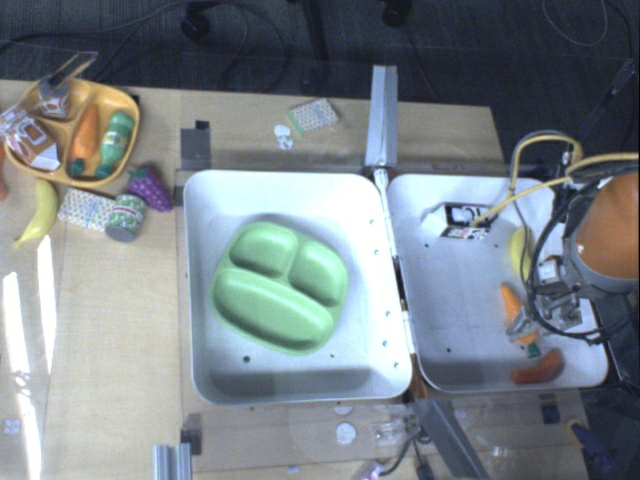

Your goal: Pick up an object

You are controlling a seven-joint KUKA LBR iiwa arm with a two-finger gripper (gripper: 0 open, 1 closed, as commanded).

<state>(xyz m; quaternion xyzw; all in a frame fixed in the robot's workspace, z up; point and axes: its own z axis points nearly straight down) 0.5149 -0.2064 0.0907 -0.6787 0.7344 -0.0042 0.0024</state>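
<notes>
My gripper (548,310) is low over the right side of the right bin (450,298), under the grey arm with its orange band (612,236). Just left of the gripper lies a small orange carrot-like piece (511,302). A yellow object (517,252) shows partly behind the cables above it. A red-orange elongated piece (538,369) lies near the bin's front edge, with a small orange bit (527,340) just above it. I cannot make out anything held in the gripper.
The left bin (200,298) holds a green divided plate (281,285). Outside the bins at the far left are a yellow bowl of toy food (85,133), a banana (38,218), purple grapes (150,188) and a small can (126,217).
</notes>
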